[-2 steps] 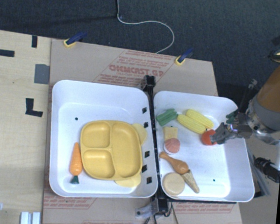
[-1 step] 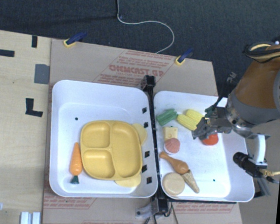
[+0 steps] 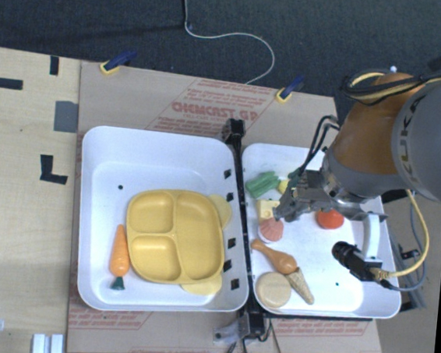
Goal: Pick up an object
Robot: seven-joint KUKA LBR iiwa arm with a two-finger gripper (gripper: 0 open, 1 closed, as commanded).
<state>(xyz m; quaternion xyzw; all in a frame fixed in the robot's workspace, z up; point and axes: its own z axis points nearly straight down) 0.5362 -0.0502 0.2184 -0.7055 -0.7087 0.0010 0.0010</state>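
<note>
Toy food (image 3: 271,230) under end effector (image 3: 289,210).

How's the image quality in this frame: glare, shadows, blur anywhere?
Camera view: lighting is even and soft; the white bins read bright but keep their edges, no hard glare. Faint shadows lie under the yellow tray and the arm. The gripper area is dark and slightly soft, so its details are hard to read. The carrot looks sharp.

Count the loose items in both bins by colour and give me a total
Yellow: 3, divided plate, flat piece under it, small block
Orange: 1, toy carrot
Green: 1
Red or pink: 2
Tan or brown: 3, drumstick, round cookie, cone
Total: 10
</note>
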